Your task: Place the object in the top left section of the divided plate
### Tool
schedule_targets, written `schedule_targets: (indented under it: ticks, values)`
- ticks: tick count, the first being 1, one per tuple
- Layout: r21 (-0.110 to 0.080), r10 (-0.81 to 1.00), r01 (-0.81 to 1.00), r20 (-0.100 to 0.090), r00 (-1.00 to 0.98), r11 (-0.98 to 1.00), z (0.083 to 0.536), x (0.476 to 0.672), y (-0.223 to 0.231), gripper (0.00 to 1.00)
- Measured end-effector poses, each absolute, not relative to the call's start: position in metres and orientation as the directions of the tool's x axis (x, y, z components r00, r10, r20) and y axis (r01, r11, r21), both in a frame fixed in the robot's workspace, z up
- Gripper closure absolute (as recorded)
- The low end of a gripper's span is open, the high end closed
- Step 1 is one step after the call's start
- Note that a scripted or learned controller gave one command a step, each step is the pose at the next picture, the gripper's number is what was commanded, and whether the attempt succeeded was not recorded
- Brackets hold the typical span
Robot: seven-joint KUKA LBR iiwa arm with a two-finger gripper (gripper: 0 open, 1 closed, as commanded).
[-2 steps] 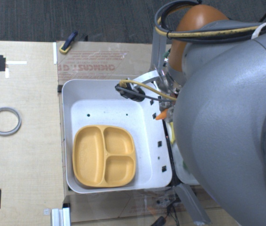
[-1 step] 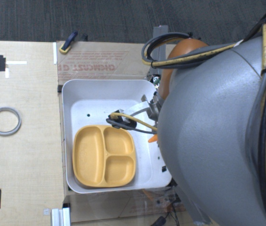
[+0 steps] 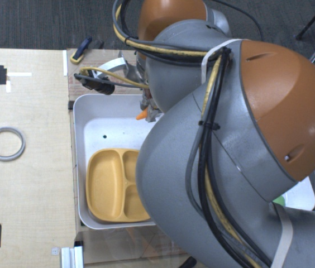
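Robot arm [image 3: 230,149] looming over a white bin [image 3: 82,149] holding a yellow divided plate [image 3: 110,186].
The plate lies at the bin's near end, long axis running near-to-far, right side hidden. Beyond it, bare bin floor. A small orange object [image 3: 140,116] peeks out by the tool [image 3: 149,109], orientation and grip unclear.

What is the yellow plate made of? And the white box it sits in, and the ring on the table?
The yellow plate looks like plastic: smooth, one even color, soft rounded dividers, matte with a faint sheen. The white box also looks like molded plastic, with rounded corners and a thin rim. The ring is greyish; probably a tape roll or metal, hard to tell.
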State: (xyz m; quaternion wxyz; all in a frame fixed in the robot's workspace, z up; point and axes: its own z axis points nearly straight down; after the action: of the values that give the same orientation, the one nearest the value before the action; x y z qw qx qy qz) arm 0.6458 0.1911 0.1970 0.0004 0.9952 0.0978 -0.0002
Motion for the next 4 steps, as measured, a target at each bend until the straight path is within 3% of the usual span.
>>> schedule_targets:
  ticks: [1,2,3,4]
  values:
    - [0.002,0.248,0.248,-0.002,0.969,-0.969,0.438,0.609,0.135,1.00]
    - [0.002,0.370,0.370,-0.007,0.929,-0.929,0.367,0.594,0.178,1.00]
    - [0.005,0.372,0.372,-0.010,0.928,-0.928,0.375,0.594,0.177,1.00]
    - [0.001,0.470,0.470,-0.007,0.883,-0.883,0.330,0.578,0.163,1.00]
